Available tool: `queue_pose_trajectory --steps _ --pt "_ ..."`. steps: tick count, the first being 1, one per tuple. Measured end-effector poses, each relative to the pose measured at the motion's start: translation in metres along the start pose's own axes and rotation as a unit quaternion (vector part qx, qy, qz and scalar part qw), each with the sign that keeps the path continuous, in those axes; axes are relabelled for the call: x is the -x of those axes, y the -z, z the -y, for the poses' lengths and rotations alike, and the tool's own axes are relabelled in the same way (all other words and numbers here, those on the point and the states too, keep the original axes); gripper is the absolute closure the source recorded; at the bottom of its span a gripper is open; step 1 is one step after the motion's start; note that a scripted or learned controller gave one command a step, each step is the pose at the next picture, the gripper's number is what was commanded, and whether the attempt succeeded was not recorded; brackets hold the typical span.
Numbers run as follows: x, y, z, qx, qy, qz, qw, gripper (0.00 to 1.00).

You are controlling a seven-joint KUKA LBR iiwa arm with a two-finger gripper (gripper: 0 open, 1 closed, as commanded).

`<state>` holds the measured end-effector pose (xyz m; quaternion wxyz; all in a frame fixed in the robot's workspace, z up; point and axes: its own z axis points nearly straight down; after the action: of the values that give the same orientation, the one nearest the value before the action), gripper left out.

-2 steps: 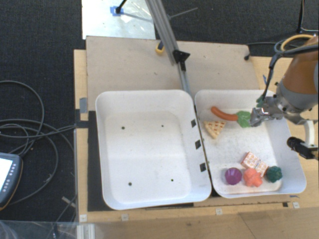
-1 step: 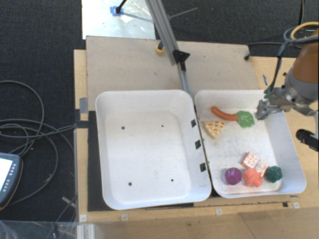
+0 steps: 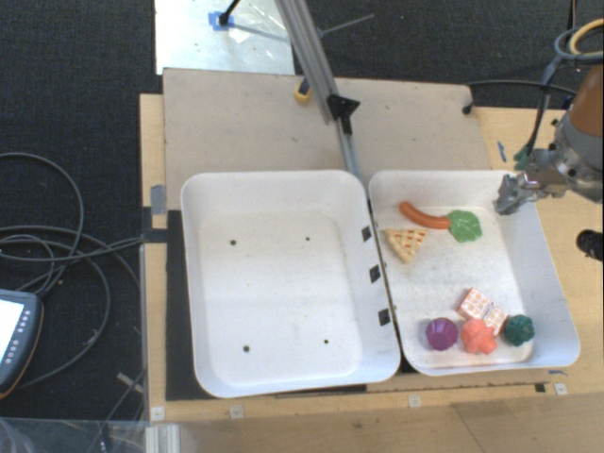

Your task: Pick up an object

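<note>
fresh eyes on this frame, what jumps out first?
The bright toys against the right bin: an orange carrot with a green top and a waffle wedge near its far side, plus a tight cluster at its near corner, a purple piece, an orange piece and a dark green piece. The tool sits over that bin's far right rim.

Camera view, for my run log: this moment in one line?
gripper: over right bin far edge | holding: nothing seen | carrot: in bin
</note>
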<state>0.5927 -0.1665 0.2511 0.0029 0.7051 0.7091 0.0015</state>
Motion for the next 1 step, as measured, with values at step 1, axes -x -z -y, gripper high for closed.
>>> queue_pose_trajectory --steps 1 --pt "-0.0577 -0.0115 -0.0056 -0.003 0.002 -0.002 1.0 1.0"
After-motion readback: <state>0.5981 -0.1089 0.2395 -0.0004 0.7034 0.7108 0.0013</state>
